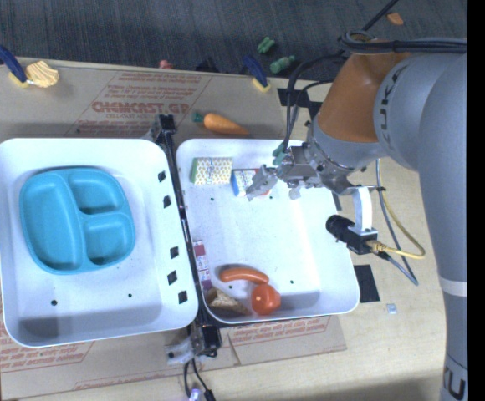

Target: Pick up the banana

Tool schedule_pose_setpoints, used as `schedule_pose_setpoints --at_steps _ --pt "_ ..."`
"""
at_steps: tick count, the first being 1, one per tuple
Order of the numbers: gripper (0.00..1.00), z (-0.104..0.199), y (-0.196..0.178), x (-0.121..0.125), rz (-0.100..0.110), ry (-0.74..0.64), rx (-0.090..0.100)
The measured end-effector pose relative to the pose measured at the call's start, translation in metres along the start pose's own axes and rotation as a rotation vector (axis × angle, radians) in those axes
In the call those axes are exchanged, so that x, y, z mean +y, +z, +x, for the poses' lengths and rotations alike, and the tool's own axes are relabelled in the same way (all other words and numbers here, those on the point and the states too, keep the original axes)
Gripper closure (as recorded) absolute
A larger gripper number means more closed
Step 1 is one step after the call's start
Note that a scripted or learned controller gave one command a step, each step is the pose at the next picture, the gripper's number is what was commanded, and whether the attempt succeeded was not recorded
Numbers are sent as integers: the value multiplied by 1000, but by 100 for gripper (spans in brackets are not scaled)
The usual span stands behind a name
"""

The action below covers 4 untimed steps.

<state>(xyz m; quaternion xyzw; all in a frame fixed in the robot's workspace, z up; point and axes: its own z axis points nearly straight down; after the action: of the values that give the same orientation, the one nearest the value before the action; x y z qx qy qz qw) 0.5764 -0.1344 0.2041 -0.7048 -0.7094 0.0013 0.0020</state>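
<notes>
My gripper [278, 185] hangs over the back middle of the right bin [309, 249], its two fingers spread open with nothing between them. Its left finger [261, 184] is right beside a small white box [241, 180]. A pale green-and-yellow sponge-like block [211, 170] lies just left of that box. At the bin's front edge lie an orange-red sausage-shaped piece [242, 273], a red tomato [265, 299] and a brownish item [224, 302], bunched together.
The left bin [25, 307] holds a blue divided tray [77, 218]. An orange carrot [223, 124] lies on the cardboard behind the right bin. A yellowish object [42, 75] sits by a blue clamp at the back left corner. Cables [397, 245] trail off the wrist.
</notes>
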Motion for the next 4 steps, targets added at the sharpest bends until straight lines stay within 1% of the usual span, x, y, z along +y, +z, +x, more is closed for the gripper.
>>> schedule_pose_setpoints --at_steps 1,2,3,4 --pt "0 39 113 -37 -1 -167 -1" --pt "0 39 112 -23 -4 -679 -3" --pt "0 28 73 75 -4 -741 -4" --pt "0 4 112 45 -2 -1250 -3"
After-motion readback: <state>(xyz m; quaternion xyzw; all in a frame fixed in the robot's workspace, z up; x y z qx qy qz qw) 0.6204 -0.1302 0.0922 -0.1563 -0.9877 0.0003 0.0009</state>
